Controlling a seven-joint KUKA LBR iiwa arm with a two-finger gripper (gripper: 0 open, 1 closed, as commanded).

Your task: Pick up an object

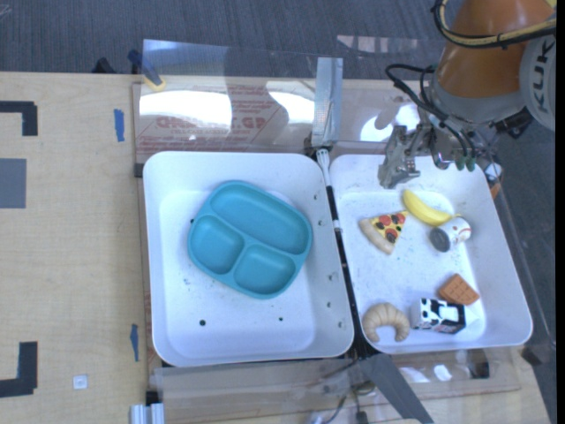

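The hand [399, 168] hangs just above the banana [427, 208]; its grip cannot be told. The curved banana could slip from a closing pinch.

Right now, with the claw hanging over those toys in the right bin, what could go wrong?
The gripper hovers near the bin's far edge, just above the banana. The banana is curved and smooth, so it could slip out of a pinch. A small ball and a grey piece lie close against the banana's end, so a descent might nudge them or catch two things at once. The bin's rim is also near enough to bump.
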